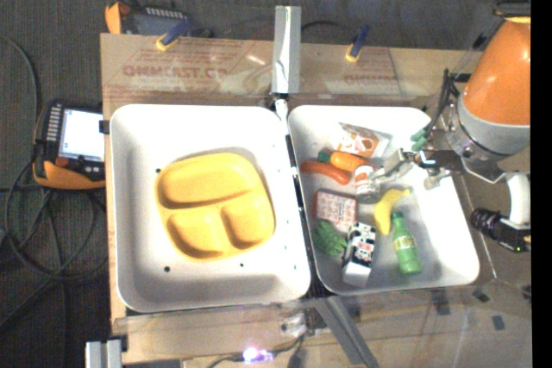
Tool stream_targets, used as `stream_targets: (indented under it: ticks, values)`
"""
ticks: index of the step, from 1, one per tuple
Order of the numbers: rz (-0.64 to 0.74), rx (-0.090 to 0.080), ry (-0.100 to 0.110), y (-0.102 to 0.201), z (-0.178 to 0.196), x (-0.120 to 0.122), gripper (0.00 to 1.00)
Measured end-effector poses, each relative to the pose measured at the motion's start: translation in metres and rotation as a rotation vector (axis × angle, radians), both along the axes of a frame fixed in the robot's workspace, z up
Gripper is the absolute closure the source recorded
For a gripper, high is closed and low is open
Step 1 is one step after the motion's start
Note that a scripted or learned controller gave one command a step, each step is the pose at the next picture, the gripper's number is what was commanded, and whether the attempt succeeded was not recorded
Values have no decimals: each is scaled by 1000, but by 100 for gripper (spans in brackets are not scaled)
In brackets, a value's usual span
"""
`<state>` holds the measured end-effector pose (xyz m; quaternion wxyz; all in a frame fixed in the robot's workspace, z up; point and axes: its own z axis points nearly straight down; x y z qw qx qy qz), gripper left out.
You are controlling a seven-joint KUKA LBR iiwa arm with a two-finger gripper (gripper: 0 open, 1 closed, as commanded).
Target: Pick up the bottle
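The green bottle (406,246) with a yellow-green label lies in the right bin (457,258), near its front right, cap pointing away. My gripper (390,169) hovers over the middle of that bin, above and to the left of the bottle, apart from it. It is open with nothing between its fingers. Its tips are close to a small red and white item (364,178) and just above a yellow banana (388,204), which lies between the gripper and the bottle's cap.
The right bin also holds a carrot (347,159), a red pepper (325,172), a snack packet (362,139), a red box (335,208), a green vegetable (329,238) and a small carton (359,252). The left bin (129,185) holds a yellow divided tray (216,204).
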<state>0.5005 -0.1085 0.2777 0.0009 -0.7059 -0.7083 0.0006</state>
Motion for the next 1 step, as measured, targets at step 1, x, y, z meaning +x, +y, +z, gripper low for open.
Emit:
stream_targets:
  ticks: [1]
  values:
    - [-185,0,0,-69,-181,-17,0]
